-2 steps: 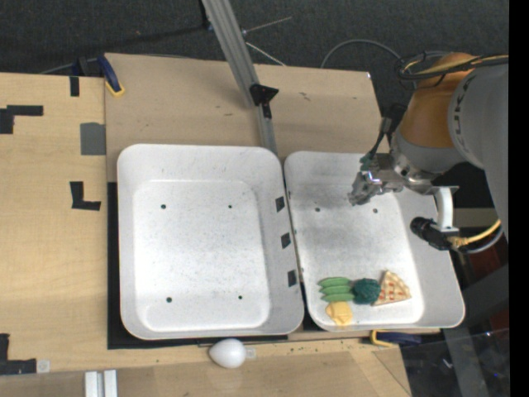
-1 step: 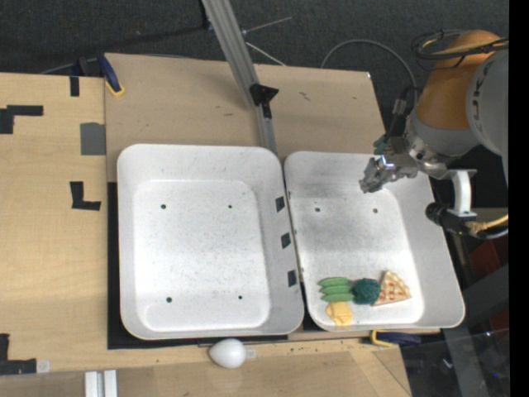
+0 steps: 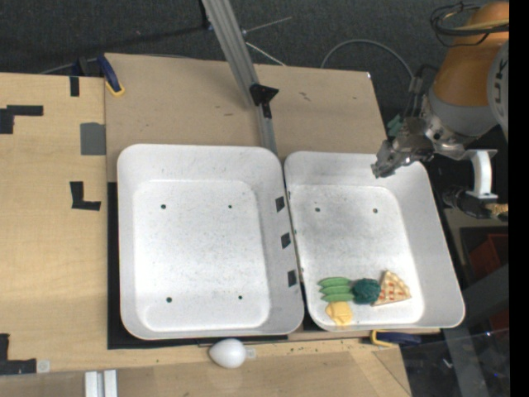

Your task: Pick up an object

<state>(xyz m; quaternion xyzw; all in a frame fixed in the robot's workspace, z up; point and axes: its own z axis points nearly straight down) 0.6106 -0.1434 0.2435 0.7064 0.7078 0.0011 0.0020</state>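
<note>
Pincer (image 3: 385, 169) observed over the far right corner of the right bin (image 3: 413, 213), at the end of the grey arm (image 3: 463, 89) reaching in from the right; its tip is small and dark at this slant, so it cannot be told whether it is spread or pressed together, and nothing is seen between its tips. Candidate objects lie grouped at the near end of the right bin, well apart from the pincer: a green pod-shaped piece (image 3: 335, 286), a dark green round piece (image 3: 365, 289) just to its right, a yellow piece (image 3: 339, 311) just nearer than the pod, and a triangular pizza-slice piece (image 3: 393, 289) at the right of the group, touching or almost touching the round piece. Left bin (image 3: 132, 222) stands side by side with the right bin on the surface (image 3: 50, 246). White egg-shaped object (image 3: 227, 353) rests on the surface just outside the near edge of the left bin. Grey metal bar (image 3: 240, 56) runs at a slant from the far edge down to the junction of the two bins. Thin cable (image 3: 347, 48) loops on the dark floor beyond the surface.
</note>
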